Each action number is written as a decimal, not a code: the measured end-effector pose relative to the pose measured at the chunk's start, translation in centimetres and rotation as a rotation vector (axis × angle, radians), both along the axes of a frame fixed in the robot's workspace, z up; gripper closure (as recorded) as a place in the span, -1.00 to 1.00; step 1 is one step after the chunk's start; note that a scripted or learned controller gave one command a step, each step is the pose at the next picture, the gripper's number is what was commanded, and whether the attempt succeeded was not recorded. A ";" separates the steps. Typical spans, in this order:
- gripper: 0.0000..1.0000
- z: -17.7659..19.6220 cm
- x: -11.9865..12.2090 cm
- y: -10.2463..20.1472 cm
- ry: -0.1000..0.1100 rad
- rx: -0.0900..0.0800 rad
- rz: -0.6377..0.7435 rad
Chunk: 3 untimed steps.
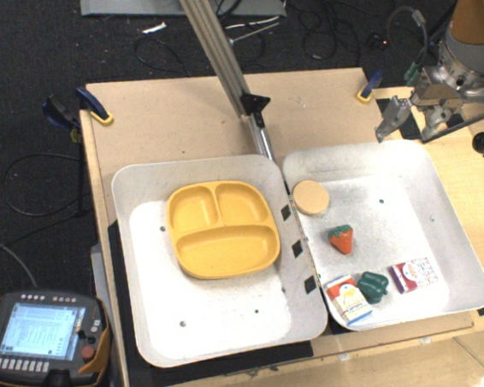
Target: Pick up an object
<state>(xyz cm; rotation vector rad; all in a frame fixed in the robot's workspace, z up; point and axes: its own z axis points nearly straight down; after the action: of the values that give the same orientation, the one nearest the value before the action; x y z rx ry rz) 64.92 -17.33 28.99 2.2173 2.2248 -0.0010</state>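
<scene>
Pincer up at the far right corner of the right bin, over the rim, nothing in it — open or shut, cannot tell. Candidates all in that bin: disc by the left wall, strawberry mid-bin, box touching a green piece, packet near. Best bet — strawberry: standing apart, room either side. Come straight down, centred, then close.

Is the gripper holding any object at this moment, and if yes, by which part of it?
Nothing is held. The gripper is open above the right bin's far edge, with no object between its fingers.
</scene>
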 end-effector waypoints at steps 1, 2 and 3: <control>-1.00 0.0 0.0 0.0 0.000 0.000 0.000; -1.00 -4.3 -0.3 0.3 0.003 0.000 -0.002; -1.00 -10.8 -0.3 0.3 0.006 0.001 -0.003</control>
<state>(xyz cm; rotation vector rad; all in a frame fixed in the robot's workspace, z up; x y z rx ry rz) 64.61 -17.03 18.21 2.2242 2.2250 -0.0061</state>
